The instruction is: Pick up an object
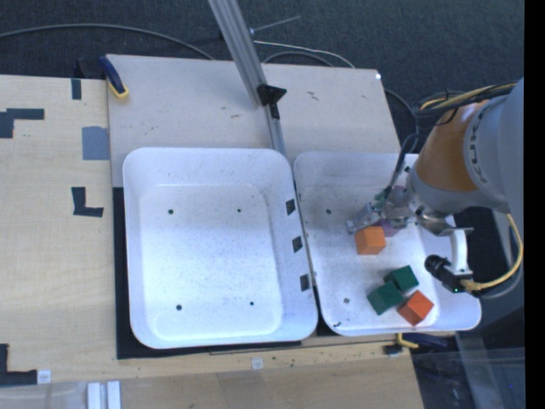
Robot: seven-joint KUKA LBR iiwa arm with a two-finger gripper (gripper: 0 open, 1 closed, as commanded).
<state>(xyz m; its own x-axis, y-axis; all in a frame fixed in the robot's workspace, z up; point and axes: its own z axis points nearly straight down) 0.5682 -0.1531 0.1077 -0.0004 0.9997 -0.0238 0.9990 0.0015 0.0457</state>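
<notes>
Gripper point(368, 221) low in right bin point(328, 194), right over orange cube point(370, 241).
I can't tell the gripper's state. Cubes have no long axis; I count 2 orange, 2 green point(401, 277), all w/in right bin; 2 bins.

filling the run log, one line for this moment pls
arm: over right bin | pincer: at orange cube | near corner: two green blocks, orange block

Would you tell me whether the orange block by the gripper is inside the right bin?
Inside: the orange block rests on the right bin's floor.
</notes>
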